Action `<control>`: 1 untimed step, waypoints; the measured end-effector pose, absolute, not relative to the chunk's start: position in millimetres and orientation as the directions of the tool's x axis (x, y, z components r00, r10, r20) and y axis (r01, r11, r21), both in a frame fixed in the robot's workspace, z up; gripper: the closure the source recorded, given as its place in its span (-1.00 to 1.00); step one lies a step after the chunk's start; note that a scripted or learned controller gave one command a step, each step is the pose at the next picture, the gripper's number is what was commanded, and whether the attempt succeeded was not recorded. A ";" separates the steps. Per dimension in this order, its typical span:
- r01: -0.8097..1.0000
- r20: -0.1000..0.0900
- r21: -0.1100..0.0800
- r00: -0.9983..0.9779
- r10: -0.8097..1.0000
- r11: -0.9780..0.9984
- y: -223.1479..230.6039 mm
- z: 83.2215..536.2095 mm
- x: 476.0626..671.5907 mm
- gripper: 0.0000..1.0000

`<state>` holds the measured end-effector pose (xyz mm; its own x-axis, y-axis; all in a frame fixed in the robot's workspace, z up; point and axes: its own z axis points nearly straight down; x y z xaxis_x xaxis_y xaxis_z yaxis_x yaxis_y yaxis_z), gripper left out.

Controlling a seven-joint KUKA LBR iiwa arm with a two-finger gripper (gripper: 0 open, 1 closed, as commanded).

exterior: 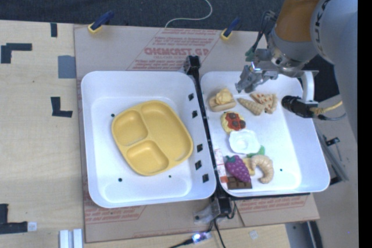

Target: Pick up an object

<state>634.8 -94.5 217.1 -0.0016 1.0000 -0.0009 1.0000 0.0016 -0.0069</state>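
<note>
My gripper [249,82] hangs over the back of the right bin [302,142], its fingertips a little above and between a tan pastry piece [221,100] and a waffle-patterned wedge [261,103]. Nothing shows between the fingers. Further forward in the same bin lie a small pizza slice [233,121], a white fried-egg piece [242,140], a purple grape bunch [237,166], a croissant [263,165] and a brown chocolate bar [237,183].
The left bin [99,125] holds a yellow divided plate [152,136]. A black divider with clips [199,119] runs between the two bins. The grey arm with its orange band [302,3] and a black cable connector [297,105] overhang the right bin's back right.
</note>
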 end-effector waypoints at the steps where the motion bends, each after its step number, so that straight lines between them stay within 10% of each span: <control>1: 1.000 0.000 -0.004 -0.002 1.000 0.002 -91.8 228.0 652.6 1.00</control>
